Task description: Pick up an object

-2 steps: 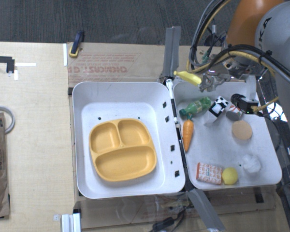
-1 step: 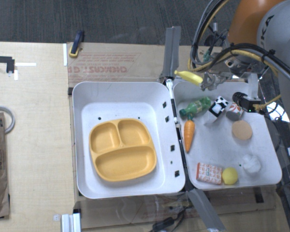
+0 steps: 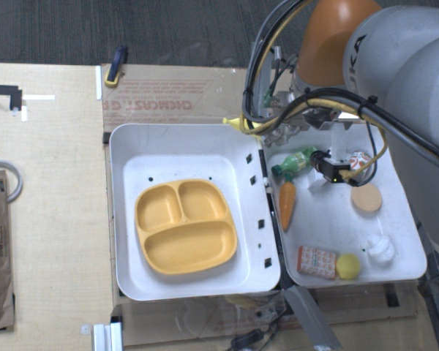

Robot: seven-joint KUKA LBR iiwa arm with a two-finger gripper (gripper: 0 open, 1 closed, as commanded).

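A: Where are the objects?
B: A carrot (image 3: pixel 286 205), green bottle (image 3: pixel 293 161) and yellow ball (image 3: pixel 347 266) lie in the right bin (image 3: pixel 406 218).
A: And the jaws?
B: Arm (image 3: pixel 395 64) hangs over that bin; jaw state unclear.

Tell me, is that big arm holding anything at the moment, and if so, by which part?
It cannot be told. The arm's wrist hangs over the right bin, and cables hide its end; the carrot and green bottle lie loose in the bin.
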